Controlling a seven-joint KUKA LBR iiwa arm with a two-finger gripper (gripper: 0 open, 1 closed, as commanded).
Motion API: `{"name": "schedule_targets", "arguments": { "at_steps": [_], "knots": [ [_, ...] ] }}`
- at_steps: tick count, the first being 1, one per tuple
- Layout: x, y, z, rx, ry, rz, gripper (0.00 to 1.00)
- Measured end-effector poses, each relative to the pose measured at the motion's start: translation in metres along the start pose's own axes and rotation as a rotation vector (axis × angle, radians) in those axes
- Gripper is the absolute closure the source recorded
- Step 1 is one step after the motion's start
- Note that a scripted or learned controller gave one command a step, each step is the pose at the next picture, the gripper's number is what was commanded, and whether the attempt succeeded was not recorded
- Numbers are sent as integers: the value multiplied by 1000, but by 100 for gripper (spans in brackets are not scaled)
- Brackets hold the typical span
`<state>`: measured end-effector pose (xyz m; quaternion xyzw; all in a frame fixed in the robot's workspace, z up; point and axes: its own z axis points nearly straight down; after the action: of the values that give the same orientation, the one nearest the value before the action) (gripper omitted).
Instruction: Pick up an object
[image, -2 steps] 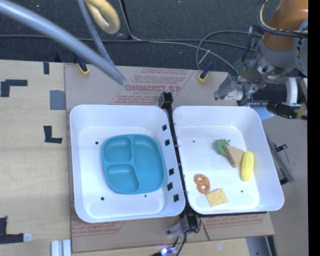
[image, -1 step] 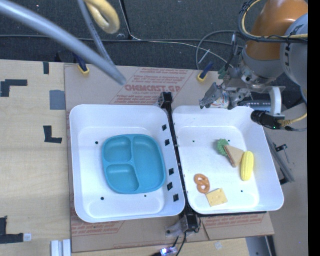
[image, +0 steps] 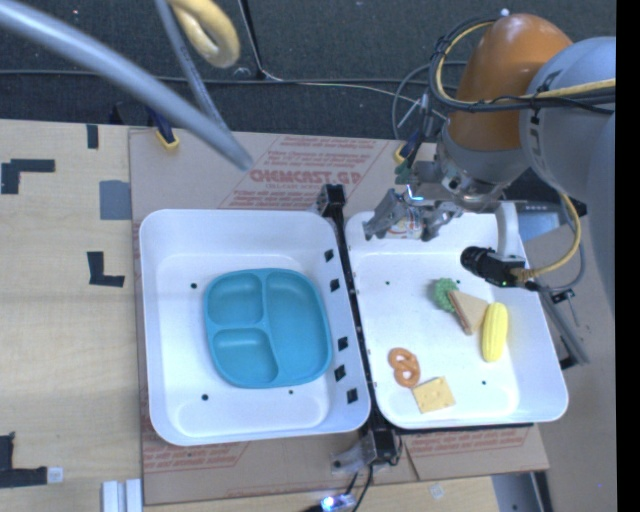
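Note:
The right white bin (image: 400, 268) holds a yellow corn cob (image: 494, 331), a green broccoli piece (image: 444, 292) lying against a tan wedge (image: 464, 310), a brown pretzel (image: 404, 366) and a yellow cheese-like square (image: 433, 395). My gripper (image: 404, 222) hangs over the far rim of that bin, up and left of the broccoli and well apart from every object. Nothing shows between its two fingers.
The left white bin (image: 170, 250) carries a blue divided plate (image: 266, 327). A black divider (image: 343, 290) runs between the bins. A grey pole (image: 120, 70) crosses the upper left. Cables and a black connector (image: 490, 265) hang by the right bin's far right edge.

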<state>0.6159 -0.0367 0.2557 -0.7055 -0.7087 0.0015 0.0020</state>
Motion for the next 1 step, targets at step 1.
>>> {"name": "schedule_targets", "arguments": {
  "at_steps": [1],
  "knots": [
    [52, -22, 21, -1, 0, 0, 100]
  ]
}}
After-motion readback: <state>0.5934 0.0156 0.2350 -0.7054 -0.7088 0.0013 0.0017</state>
